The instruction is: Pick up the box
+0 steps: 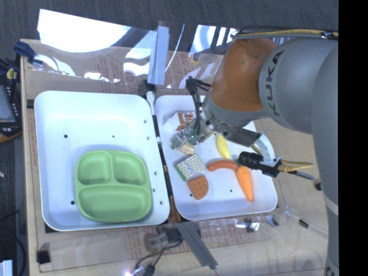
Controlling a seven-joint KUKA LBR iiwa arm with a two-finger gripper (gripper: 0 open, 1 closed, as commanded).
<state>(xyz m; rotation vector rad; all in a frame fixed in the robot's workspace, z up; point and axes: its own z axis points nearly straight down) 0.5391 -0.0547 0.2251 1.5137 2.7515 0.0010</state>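
Hard to make out under the arm's bulk: end effector [192,132], low in the right bin [261,203], finger state impossible to tell. Partly hidden beside it, a tan box [187,148], tilted, axis unclear. Just below, a patterned box [190,166], lying diagonally, near cookie [198,187], sausage [222,165], carrot [245,183], banana [222,146].
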